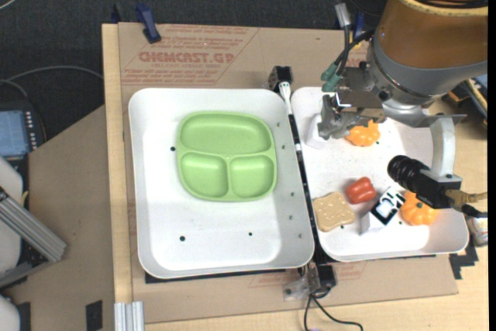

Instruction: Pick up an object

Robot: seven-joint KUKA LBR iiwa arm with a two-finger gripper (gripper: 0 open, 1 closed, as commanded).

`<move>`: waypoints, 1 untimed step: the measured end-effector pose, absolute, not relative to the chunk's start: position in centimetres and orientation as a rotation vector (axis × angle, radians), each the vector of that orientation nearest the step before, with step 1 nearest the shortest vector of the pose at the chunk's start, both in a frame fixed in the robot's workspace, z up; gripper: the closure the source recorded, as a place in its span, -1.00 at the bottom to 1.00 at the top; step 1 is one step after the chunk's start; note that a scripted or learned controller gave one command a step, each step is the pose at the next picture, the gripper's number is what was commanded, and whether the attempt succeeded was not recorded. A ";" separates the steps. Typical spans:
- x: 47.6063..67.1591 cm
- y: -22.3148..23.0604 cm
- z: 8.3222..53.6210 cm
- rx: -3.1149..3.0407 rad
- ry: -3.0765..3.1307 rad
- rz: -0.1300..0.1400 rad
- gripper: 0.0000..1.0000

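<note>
Camera view puts the fingers [328,126] low near the right bin's [387,244] far-left corner, just beside an orange toy [363,135]; their opening cannot be told. Centring over the toy before closing seems wise.

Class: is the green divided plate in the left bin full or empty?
Empty: the green plate shows three bare compartments, with nothing in them.

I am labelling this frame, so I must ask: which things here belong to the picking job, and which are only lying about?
Likely for the job: gripper; right bin; orange toy, red piece, toast piece.
Lying about: green divided plate, left bin, blue clamp.
</note>
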State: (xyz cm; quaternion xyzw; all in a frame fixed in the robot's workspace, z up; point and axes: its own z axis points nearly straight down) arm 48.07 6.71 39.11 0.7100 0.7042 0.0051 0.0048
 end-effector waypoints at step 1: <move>48.0 4.9 46.1 2.217 2.216 0.013 1.00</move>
